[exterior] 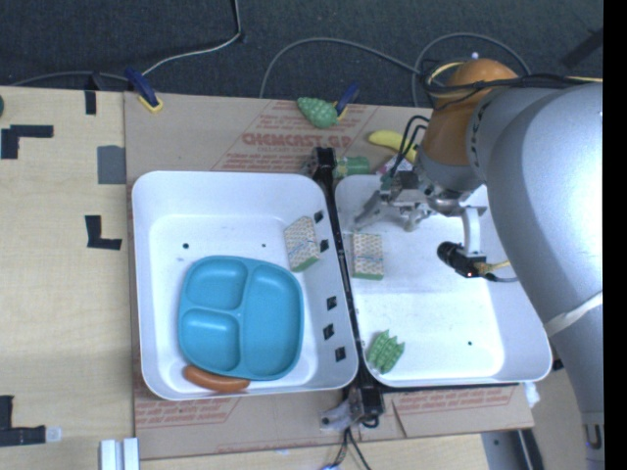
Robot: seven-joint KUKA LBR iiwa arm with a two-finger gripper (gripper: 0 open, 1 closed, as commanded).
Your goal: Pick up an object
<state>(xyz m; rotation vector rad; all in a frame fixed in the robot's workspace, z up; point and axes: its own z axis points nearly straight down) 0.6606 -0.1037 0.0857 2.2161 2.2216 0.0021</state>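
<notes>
While the pincer [377, 204] hangs low over the far left corner of the right bin [431, 302], its thin fingers look spread apart with nothing between them, though they are small and partly blurred. Just below it, on the bin floor beside the centre divider [331, 262], lies a patterned sponge [368, 256], the nearest candidate. To grasp it well, the arm would probably need to shift slightly toward the near side, centre over the sponge, and descend straight so one finger does not catch the divider. Further out, a green toy [384, 351] sits in the near left corner. Across the divider, the left bin [157, 262] holds a second sponge [303, 242], a blue plate [241, 316] and an orange carrot [216, 380].
</notes>
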